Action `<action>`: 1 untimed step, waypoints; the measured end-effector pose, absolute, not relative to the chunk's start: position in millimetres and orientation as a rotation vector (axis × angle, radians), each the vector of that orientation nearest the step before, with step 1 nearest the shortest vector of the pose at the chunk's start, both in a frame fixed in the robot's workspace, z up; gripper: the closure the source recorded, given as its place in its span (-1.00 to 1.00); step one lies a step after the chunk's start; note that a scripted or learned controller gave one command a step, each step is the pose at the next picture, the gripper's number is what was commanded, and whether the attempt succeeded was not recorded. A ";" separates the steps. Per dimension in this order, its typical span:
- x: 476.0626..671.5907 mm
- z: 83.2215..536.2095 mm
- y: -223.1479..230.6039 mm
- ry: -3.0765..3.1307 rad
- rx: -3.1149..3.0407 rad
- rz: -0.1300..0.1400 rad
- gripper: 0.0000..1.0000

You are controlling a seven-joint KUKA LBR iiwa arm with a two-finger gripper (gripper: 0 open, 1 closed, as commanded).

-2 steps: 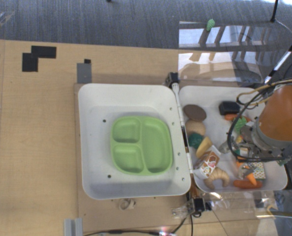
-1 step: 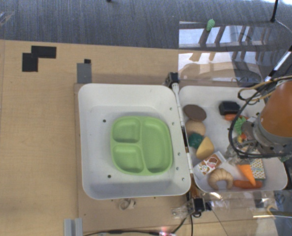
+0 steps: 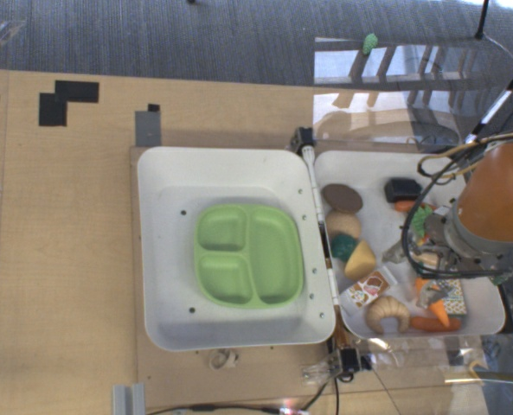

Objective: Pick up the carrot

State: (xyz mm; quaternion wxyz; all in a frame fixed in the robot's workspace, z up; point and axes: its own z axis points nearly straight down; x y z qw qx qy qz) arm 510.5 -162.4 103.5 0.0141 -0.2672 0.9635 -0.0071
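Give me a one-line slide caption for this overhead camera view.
KUKA arm reaches into the right bin of toy food; green divided plate sits in the left bin.

Green tray, left bin, arm

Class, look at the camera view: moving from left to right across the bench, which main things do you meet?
Left bin → green plate → brown stone-like piece → croissant → carrot → arm's orange band.
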 end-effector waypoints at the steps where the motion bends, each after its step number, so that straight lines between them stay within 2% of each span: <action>1: 518.1 89.4 -182.2 3.061 -0.647 0.000 -1.00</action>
